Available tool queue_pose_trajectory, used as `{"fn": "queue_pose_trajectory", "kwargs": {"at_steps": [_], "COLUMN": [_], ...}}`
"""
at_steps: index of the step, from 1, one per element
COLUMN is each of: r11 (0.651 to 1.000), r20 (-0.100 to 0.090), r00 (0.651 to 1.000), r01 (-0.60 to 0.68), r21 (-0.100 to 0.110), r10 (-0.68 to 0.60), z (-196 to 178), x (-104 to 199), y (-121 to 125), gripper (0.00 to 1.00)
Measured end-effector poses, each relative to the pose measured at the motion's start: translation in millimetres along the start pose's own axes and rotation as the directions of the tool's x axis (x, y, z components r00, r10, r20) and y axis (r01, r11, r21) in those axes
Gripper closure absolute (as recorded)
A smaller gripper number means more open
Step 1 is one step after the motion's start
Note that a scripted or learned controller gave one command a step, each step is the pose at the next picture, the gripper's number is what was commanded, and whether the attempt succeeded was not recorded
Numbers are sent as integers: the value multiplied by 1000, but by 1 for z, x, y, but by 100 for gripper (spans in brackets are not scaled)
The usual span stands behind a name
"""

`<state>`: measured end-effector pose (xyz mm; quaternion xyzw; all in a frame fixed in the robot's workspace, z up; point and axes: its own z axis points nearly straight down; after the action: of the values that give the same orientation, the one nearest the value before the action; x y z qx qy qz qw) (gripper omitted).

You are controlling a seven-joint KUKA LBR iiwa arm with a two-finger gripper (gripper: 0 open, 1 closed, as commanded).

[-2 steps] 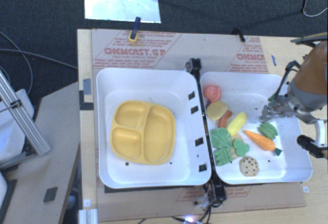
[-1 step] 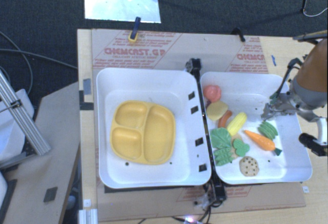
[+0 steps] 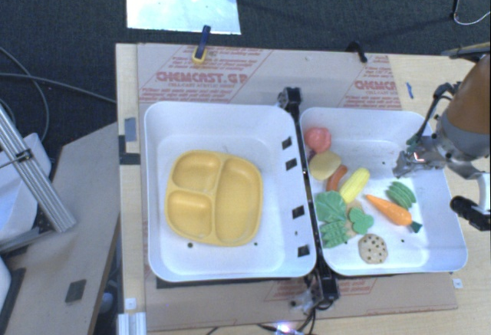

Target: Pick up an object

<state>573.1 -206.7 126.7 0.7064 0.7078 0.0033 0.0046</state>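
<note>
Cookie (image 3: 373, 248) lay at the near end of the right bin (image 3: 453, 253).
Nothing was picked up yet; gripper (image 3: 406, 165) hung by the bin's far side, above the carrot (image 3: 390, 210), grip unclear.

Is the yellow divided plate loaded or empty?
Empty. The yellow divided plate lies flat in the left bin with all three compartments bare; the toy food, such as the carrot, sits in the right bin.

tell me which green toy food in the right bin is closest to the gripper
The small green pea pod, lying just below the gripper by the orange carrot. The two green leafy pieces lie further left.
</note>
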Motion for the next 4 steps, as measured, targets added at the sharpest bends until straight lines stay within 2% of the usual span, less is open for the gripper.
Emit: {"fn": "queue_pose_trajectory", "kwargs": {"at_steps": [2,3,4], "r11": [1000,1000,1000], "r20": [0,-2,-2], "r00": [1000,1000,1000], "r01": [1,-3,-1], "r21": [-6,11,9], "r10": [-1,3,1], "z": [-21,-61,-59], "x": [0,0,0], "y": [2,-58,-56], "gripper": [100,100,0]}}
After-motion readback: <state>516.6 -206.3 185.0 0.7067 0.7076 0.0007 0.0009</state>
